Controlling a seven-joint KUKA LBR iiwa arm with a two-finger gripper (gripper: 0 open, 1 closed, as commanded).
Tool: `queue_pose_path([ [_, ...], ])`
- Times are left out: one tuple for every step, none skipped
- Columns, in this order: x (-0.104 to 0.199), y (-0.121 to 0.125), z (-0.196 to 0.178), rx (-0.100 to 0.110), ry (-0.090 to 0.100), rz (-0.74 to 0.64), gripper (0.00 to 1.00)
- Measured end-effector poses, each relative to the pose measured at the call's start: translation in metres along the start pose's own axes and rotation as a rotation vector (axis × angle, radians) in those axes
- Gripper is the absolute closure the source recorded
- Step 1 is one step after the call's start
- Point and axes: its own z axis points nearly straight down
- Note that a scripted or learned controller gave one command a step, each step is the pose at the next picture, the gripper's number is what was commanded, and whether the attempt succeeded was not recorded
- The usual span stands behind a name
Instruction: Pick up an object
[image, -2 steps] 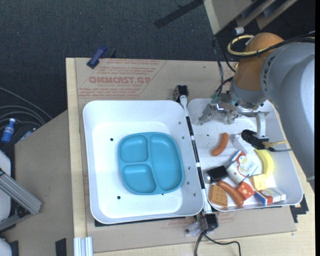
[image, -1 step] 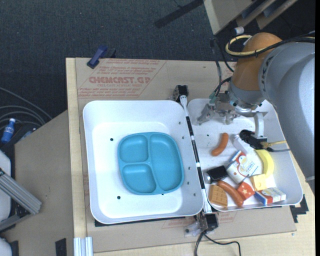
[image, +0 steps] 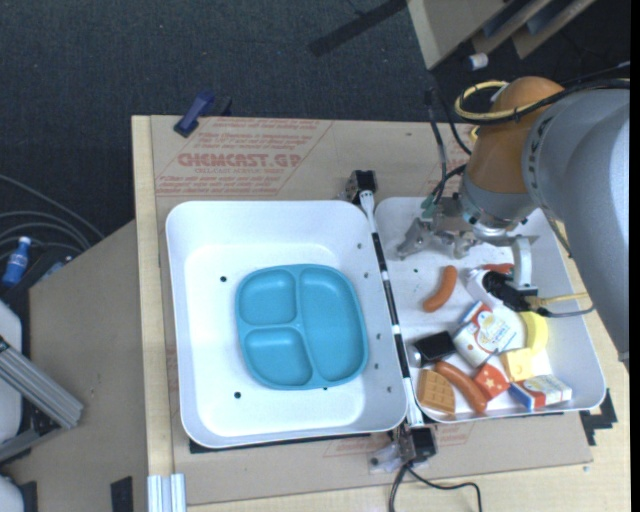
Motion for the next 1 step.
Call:
queue_pose_path([
  [-0.0004,0.0173,-0.0002,-0.004,-0.001,-0.001,0.0],
])
